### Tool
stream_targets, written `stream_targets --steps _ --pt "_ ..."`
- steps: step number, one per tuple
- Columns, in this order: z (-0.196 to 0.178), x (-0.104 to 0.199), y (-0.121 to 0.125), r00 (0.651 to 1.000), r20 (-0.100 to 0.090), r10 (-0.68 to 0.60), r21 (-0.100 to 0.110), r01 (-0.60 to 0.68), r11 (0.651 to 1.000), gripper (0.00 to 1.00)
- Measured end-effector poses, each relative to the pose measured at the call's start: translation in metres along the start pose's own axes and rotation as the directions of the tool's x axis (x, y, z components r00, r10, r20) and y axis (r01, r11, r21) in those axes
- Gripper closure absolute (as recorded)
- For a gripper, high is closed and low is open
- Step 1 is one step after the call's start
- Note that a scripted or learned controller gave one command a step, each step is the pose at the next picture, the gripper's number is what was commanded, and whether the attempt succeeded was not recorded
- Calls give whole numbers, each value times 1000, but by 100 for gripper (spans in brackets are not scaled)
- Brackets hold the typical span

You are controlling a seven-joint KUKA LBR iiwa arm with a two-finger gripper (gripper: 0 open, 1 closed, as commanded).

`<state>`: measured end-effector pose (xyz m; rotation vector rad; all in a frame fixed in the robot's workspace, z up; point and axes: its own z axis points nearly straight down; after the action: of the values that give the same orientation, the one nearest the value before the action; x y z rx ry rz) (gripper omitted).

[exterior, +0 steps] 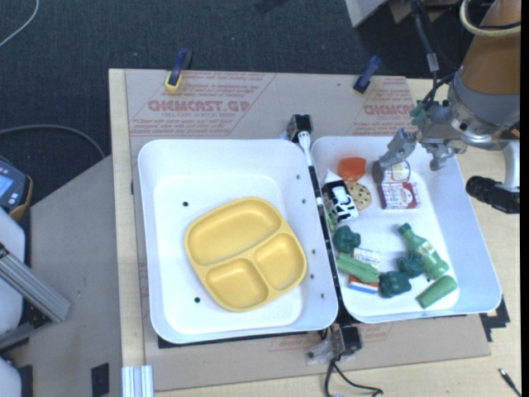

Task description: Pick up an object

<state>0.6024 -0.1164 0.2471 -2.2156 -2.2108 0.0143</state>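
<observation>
Hovering at upper right, gripper [402, 157] spread wide and empty over the red-and-white packet [398, 192] in the right bin [475, 246], likely lined up for a grasp.

A robotics lab test station: two white bins [157, 222] sit side by side on a counter [248, 106] covered with protective-film sheeting held by spring clamps [177, 71]. Cables [25, 11] trail over dark carpet [99, 23] beyond the counter, and aluminium framing [33, 284] stands to the left of the bins.
</observation>
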Motion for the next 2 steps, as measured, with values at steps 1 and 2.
stream_targets --steps 1,2 --pt "-8 0 2 1000 2 -2 -14 2 1000 0" --pt "56 1 1 1000 0 -2 -8 2 1000 0"
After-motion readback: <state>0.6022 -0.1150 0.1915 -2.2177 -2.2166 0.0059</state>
